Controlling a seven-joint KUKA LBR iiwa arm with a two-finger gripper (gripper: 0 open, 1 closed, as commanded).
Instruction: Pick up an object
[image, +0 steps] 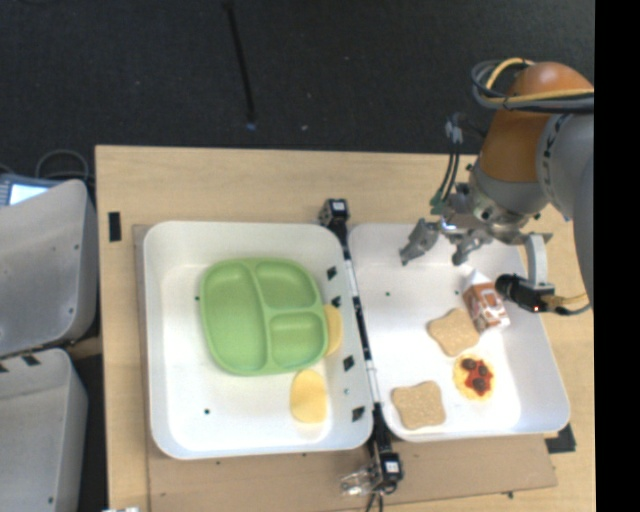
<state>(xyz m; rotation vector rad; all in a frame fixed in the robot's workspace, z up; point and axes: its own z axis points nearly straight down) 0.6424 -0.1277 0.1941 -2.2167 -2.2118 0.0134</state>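
Two shallow white bins side by side on a wooden bench (240, 180). Left bin (170, 400): a green divided plate (265, 315) near the middle, a pale yellow slice (309, 395) just below it, another yellow piece (333, 330) peeking from under the plate's right edge. Right bin (400, 300): a slice of bread (454, 331) toward the right side, a second bread slice (418, 405) near the front wall, a small yellow round with red topping (474, 377) between them and slightly right, and a small brown-and-white wrapped item (487, 305) just above the first slice. Gripper (438, 247) over the far part of the right bin, fingers (416, 244) spread apart, nothing between them, well clear of the bread and the wrapped item. Grey arm with orange band (520, 130) reaching in from the right above it. Black clips (333, 211) along the seam between the bins.
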